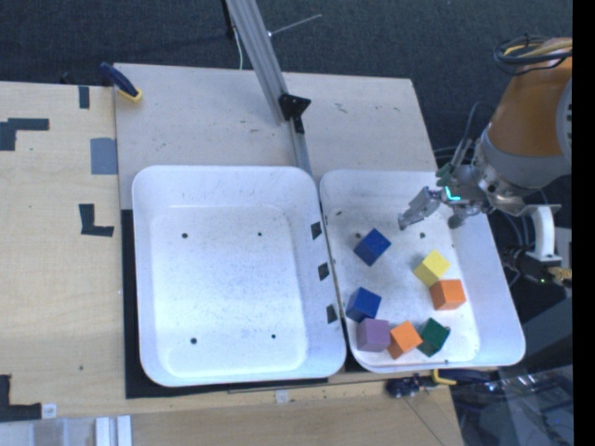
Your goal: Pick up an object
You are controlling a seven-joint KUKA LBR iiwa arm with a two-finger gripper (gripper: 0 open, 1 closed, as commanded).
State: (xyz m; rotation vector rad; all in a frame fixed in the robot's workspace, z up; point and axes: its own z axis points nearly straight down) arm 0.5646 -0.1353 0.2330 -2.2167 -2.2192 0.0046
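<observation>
The right bin (390, 182) holds several small cubes. A blue cube (372, 246) lies near its middle and a second blue cube (363, 303) sits lower left. A yellow cube (431, 268) and an orange cube (448, 294) lie toward the right wall. Along the front edge sit a purple cube (374, 334), another orange cube (404, 338) and a green cube (432, 336). My gripper (435, 214) hangs over the bin's upper right part, above and right of the first blue cube. Its fingers are spread open with nothing between them.
The left bin (223, 277) stands beside the right one. A slanted metal rail (265, 54) runs down to the gap between the bins. A small blue and yellow tool (121, 80) lies at the bench's back left. Cables hang at the right.
</observation>
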